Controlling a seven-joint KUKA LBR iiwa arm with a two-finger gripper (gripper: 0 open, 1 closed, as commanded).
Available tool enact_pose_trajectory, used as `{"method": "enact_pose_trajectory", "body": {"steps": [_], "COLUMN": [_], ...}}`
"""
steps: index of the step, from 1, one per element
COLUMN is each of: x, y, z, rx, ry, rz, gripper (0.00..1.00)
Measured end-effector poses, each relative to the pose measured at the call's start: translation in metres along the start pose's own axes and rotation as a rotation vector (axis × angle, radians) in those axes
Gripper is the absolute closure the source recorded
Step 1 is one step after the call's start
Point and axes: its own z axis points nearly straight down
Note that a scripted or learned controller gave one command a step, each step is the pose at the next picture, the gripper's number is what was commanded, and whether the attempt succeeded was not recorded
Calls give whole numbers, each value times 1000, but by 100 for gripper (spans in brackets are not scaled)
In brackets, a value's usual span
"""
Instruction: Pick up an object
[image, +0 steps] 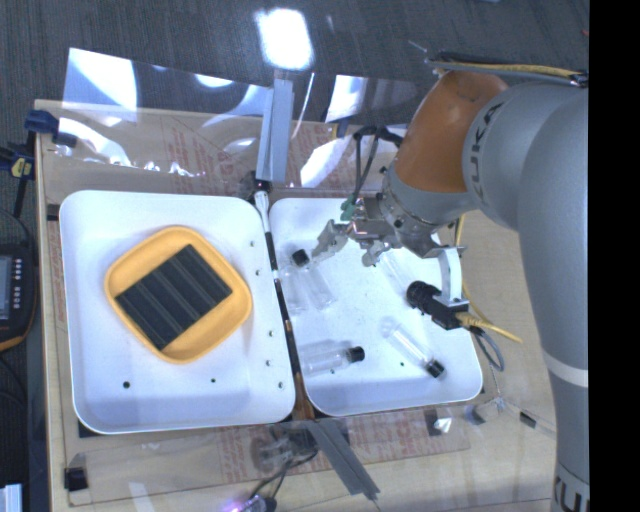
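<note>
left bin (90, 300): shallow, white, holds one yellow dish (178, 293) with a dark ribbed panel on top; the dish sits turned at an angle, towards the bin's upper middle.

right bin (400, 400): shallow, white, just beside the left one, with a dark divider strip between them; it holds three small clear vials with black caps.

vial near the divider (308, 280): lies in the upper left part of the right bin, cap pointing up-left, just below and left of the fingers.

vial at the front (330, 354): lies almost level near the bin's lower left, cap at its right end.

vial on the right (410, 350): lies on a slant in the lower right part, cap at the lower end — well apart from the gripper.

arm (500, 130): grey with an orange band, reaches in from the right over the right bin's upper half.

gripper (349, 242): hangs above the upper middle of the right bin; its two fingers (328, 240) stand spread apart with nothing between them — it has hold of no vial.

black fitting (430, 300): a dark part with a cable, beside the wrist near the bin's right edge.

bench (180, 150): brown surface with clear plastic sheeting behind the bins.
</note>
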Motion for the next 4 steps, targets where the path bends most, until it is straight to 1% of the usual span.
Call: {"method": "enact_pose_trajectory", "body": {"steps": [1, 2, 3, 4], "x": [-9, -34, -34, -83], "y": [-28, -108, -106, 11], "z": [122, 93, 83, 77], "rx": [-1, -3, -4, -5], "ry": [-1, 0, -1, -3], "rz": [-112, -298, -304, -387], "gripper": [0, 0, 100, 100]}}
